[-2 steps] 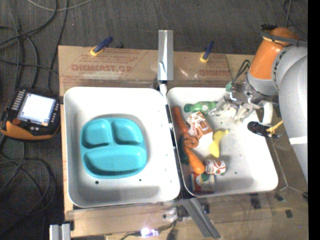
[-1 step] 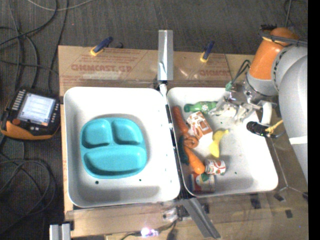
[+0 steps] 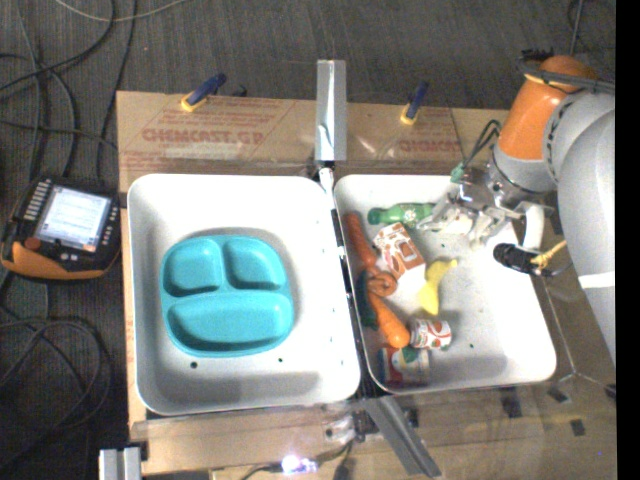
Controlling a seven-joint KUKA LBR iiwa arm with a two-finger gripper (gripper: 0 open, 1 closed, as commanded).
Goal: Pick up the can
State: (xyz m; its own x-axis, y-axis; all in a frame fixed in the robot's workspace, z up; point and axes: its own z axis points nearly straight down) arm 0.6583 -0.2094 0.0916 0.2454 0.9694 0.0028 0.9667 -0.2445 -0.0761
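The can (image 3: 432, 334) lies on its side near the front of the right bin (image 3: 500, 358), touching a carrot (image 3: 385, 320), with a second tin (image 3: 408, 362) just nearer. It looks light, stiff and smooth, likely to roll or slip, so a grip across its round body seems best. The pincer (image 3: 470, 213) hangs over the bin's far end beside a green bottle (image 3: 400, 212), well apart from the can; whether it is apart or together I cannot tell.

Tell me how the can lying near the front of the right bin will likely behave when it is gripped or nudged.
The can lies on its side, so a nudge would probably roll it. Its smooth, rounded wall may slip unless the gripper closes squarely across it. It sits against the carrot and a second can, so those may shift too.
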